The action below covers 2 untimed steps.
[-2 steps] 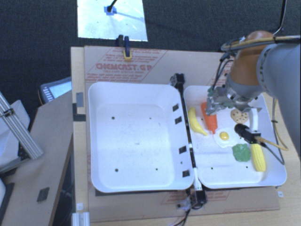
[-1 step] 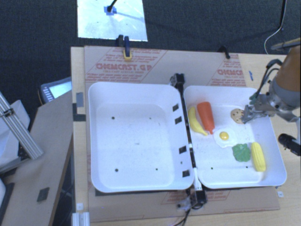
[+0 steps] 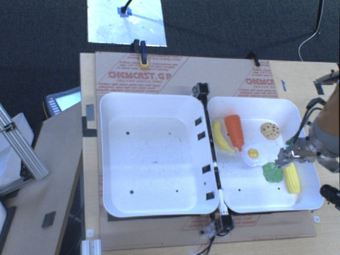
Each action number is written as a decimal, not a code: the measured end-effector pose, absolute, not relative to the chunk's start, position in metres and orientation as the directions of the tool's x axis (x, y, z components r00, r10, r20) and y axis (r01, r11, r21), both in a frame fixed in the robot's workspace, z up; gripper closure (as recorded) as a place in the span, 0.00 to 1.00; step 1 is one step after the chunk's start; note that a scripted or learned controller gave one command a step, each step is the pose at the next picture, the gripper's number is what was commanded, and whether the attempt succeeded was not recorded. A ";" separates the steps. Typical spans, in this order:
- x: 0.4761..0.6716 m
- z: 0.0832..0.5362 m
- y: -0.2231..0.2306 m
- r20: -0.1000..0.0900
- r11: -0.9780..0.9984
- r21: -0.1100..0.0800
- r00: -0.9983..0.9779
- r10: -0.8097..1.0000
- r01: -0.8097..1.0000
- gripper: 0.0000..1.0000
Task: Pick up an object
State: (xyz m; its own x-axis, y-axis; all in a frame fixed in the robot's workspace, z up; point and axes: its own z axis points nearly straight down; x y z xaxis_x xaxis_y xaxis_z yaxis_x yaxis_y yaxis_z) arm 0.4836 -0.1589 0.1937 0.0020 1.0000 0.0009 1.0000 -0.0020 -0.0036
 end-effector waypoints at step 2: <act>0.483 0.212 -0.207 -0.003 -0.011 -0.006 0.011 1.000 1.000 1.00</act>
